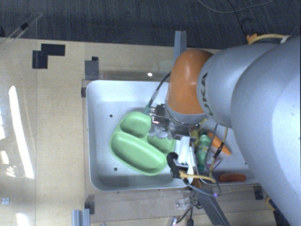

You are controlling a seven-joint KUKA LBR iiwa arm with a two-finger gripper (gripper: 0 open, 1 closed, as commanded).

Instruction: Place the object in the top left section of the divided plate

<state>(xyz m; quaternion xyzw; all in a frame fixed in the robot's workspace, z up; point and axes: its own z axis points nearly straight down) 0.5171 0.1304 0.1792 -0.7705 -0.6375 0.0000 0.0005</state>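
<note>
A green divided plate lies in the left white bin. Its upper left section and its long lower section show bare green. My gripper hangs under the orange band, right over the plate's right-hand section, which it mostly hides. The wrist blocks the view of anything it may be carrying.
In the right bin, partly under the arm, lie a green bottle-like item, an orange piece and a red piece. The grey arm covers most of that bin. The bin wall runs close around the plate's lower edge.
</note>
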